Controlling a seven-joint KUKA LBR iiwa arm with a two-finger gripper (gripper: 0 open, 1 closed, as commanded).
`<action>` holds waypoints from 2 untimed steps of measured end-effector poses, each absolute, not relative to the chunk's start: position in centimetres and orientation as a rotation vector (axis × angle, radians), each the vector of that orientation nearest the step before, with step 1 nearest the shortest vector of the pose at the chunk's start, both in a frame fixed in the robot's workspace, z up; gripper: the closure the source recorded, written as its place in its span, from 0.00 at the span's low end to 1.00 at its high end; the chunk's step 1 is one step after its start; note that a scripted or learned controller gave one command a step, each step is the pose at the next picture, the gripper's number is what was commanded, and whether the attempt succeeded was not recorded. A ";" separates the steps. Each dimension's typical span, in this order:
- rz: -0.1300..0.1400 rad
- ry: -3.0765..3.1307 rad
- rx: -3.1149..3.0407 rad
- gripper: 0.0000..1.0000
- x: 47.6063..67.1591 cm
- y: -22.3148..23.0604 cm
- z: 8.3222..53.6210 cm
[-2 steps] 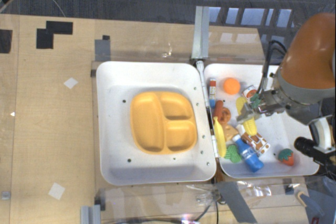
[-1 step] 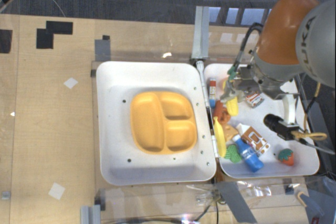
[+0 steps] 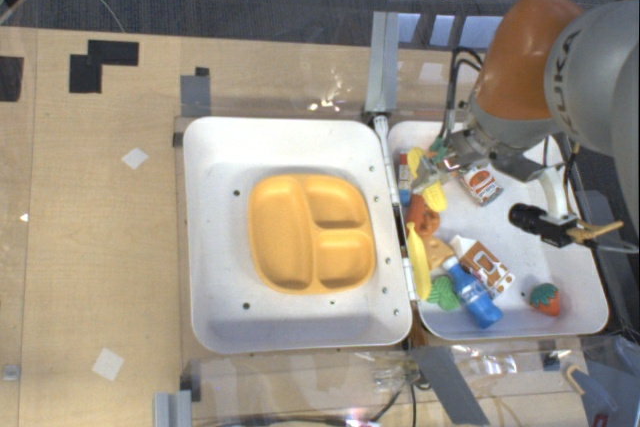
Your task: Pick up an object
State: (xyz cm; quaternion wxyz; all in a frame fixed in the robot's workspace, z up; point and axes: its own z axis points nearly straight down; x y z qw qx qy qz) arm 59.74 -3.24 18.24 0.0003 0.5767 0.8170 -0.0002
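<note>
The right bin (image 3: 585, 310) holds a heap of small toys. Along its left wall lie a yellow banana (image 3: 418, 260), an orange piece (image 3: 431, 206) and a green piece (image 3: 443, 296). A blue bottle (image 3: 473, 299) with a white cap rests beside a red-and-white carton (image 3: 487, 266). A second red-and-white carton (image 3: 483, 185) lies near the bin's back. A red fruit with a green top (image 3: 544, 298) sits at the front right. My gripper (image 3: 449, 153) hangs low over the bin's back left corner, just above a yellow toy (image 3: 428, 167) and close to the second carton.
The left bin (image 3: 215, 215) carries a yellow divided plate (image 3: 310, 232) in its middle. A metal divider rail (image 3: 396, 215) runs between the two bins. The grey arm with its orange band (image 3: 520, 55) covers the right bin's back right part.
</note>
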 end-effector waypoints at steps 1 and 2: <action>0.005 2.533 1.845 1.00 56.3 -7.1 23.8; 0.006 2.540 1.836 1.00 56.5 -6.9 24.7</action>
